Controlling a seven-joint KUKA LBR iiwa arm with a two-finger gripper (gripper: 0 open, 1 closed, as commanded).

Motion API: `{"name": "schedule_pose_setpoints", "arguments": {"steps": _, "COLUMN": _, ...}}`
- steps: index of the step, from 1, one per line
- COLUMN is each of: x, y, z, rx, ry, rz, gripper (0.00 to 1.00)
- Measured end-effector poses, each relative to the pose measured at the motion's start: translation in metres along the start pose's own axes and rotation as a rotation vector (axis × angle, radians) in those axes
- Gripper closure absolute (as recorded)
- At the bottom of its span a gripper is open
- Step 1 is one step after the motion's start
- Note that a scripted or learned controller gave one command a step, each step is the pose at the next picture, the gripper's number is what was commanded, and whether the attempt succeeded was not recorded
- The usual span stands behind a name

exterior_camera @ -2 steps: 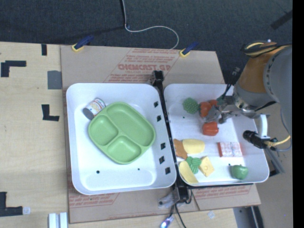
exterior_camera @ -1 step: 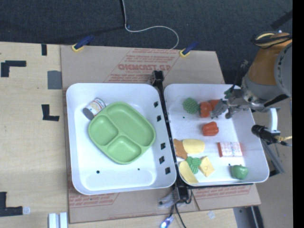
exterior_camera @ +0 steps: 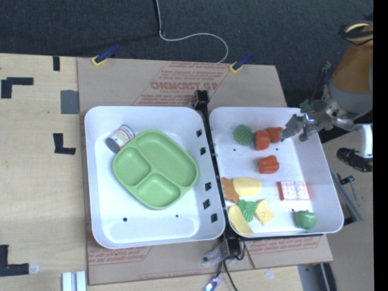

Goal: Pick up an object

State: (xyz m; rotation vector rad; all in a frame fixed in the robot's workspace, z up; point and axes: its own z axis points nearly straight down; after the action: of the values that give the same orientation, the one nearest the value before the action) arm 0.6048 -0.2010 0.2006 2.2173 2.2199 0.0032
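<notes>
My gripper (exterior_camera: 301,128) hangs over the far right corner of the right bin (exterior_camera: 320,168), just right of a small orange piece (exterior_camera: 276,133). Beside that piece lie a red-orange tomato (exterior_camera: 262,140) and a green broccoli (exterior_camera: 244,134). A red pepper (exterior_camera: 268,163) sits a little nearer the middle. Toward the front are a yellow lemon-like fruit (exterior_camera: 247,187), an orange piece (exterior_camera: 229,190), a green leafy toy (exterior_camera: 247,209), a cheese wedge (exterior_camera: 264,213) and a banana (exterior_camera: 238,222). A red and white box (exterior_camera: 293,190) and a green fruit (exterior_camera: 305,219) lie at the front right.
The left bin (exterior_camera: 100,199) holds a green divided plate (exterior_camera: 156,168) and a small can (exterior_camera: 120,137) at the plate's far left. A black divider (exterior_camera: 209,162) runs between the bins. The grey and orange arm (exterior_camera: 354,71) comes in from the right.
</notes>
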Motion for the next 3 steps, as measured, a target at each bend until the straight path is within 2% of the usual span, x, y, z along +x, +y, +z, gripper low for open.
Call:
{"name": "schedule_pose_setpoints", "arguments": {"steps": 1, "x": 0.000, "y": 0.001, "z": -0.025, "rx": 0.003, "ry": 0.001, "rz": 0.000, "gripper": 1.00}}
{"name": "schedule_pose_setpoints", "arguments": {"steps": 3, "x": 0.102, "y": -0.062, "z": -0.024, "rx": 0.008, "ry": 0.002, "rz": -0.002, "gripper": 1.00}}
